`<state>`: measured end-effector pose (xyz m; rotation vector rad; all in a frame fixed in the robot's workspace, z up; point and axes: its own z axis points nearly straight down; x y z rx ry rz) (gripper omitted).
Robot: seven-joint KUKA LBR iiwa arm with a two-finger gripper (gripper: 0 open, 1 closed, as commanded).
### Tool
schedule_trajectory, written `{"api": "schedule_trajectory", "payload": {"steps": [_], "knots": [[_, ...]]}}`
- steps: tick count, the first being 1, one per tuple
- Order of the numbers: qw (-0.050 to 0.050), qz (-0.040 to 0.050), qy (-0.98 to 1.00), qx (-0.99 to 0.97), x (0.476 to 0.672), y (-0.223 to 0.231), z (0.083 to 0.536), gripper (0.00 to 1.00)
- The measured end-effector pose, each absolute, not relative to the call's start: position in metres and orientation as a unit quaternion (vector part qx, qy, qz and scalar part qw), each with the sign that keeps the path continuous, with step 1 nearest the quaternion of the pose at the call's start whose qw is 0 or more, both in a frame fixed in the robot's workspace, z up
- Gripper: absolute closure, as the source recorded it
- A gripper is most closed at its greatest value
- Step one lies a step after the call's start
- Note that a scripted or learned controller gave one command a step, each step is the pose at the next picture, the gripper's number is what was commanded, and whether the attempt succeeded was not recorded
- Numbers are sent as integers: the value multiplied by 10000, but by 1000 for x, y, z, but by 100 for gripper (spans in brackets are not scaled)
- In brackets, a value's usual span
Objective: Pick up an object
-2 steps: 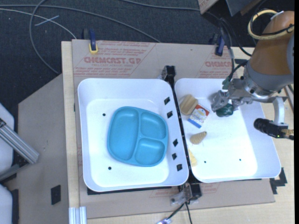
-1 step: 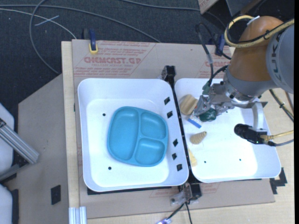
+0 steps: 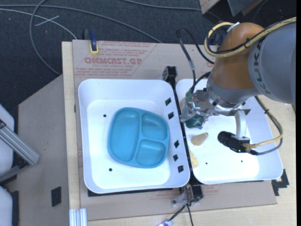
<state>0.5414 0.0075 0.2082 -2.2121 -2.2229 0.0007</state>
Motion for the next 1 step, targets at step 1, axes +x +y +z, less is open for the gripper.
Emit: {"api": "schedule_trajectory", "payload": {"steps": [1], "knots": [[14, -10, -7091, -7051, 530, 54, 222, 100]]}}
